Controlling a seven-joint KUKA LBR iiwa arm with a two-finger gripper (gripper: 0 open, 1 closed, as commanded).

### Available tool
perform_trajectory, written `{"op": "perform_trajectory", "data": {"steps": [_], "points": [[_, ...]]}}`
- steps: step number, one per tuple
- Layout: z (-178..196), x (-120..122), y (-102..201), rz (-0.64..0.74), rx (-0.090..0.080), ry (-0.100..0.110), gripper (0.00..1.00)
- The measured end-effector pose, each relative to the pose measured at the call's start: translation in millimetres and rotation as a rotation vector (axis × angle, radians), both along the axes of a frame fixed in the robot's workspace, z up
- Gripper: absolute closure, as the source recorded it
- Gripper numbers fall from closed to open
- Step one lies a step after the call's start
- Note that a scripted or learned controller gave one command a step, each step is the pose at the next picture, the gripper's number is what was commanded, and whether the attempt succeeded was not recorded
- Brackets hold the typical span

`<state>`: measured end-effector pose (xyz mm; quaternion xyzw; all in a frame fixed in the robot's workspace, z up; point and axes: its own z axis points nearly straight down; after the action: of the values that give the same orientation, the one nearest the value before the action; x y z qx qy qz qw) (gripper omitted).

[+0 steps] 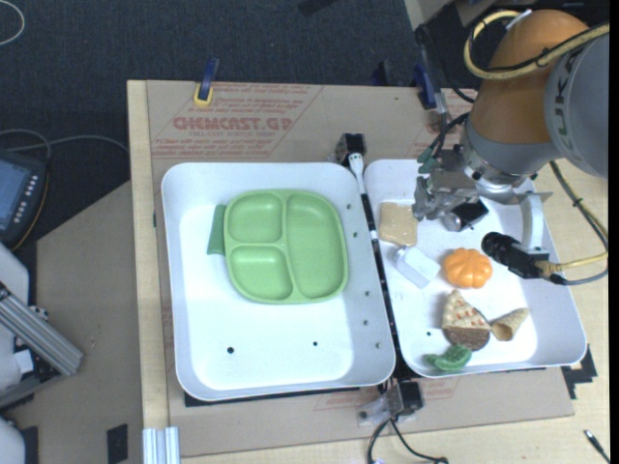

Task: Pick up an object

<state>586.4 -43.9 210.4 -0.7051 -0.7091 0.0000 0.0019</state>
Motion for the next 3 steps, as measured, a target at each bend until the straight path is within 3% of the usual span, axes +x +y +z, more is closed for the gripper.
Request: {"op": "perform_trajectory", "data": {"steps": [2, 3], "points": [[-0.4, -20.1, 105.9, 0.001, 0.000, 0.001, 1.00], [18.3, -19.9, 136.8, -0.002, -0.001, -0.006, 1.00]]}}
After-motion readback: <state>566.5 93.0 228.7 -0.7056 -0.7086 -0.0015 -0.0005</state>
